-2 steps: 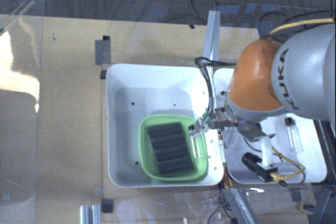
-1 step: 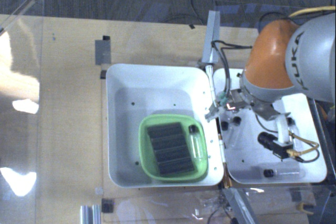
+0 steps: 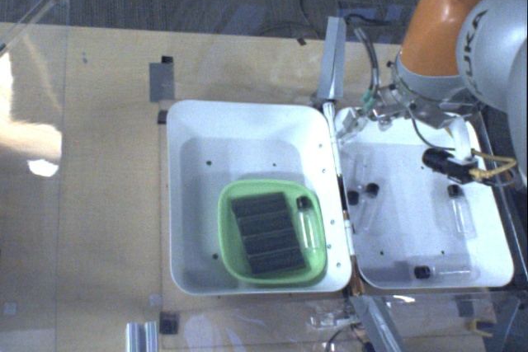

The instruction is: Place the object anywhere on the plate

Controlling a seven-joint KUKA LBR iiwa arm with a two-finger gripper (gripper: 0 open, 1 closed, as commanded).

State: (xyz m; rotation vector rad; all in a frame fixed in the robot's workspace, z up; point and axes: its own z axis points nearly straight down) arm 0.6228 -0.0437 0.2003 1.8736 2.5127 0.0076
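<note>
A green plate (image 3: 233,255) lies in the left bin (image 3: 190,177), toward its front. On the plate rests a black ridged block (image 3: 266,235). A clear bottle with a black cap (image 3: 308,220) lies along the plate's right side. My gripper (image 3: 356,121) hangs at the back left corner of the right bin (image 3: 487,260), above the divider between the bins and well behind the plate. I see nothing in it.
In the right bin lie a clear bottle (image 3: 459,218) and several small black-capped pieces (image 3: 371,190). The grey and orange arm (image 3: 462,21) covers that bin's back right. A grey post (image 3: 333,62) stands behind the divider.
</note>
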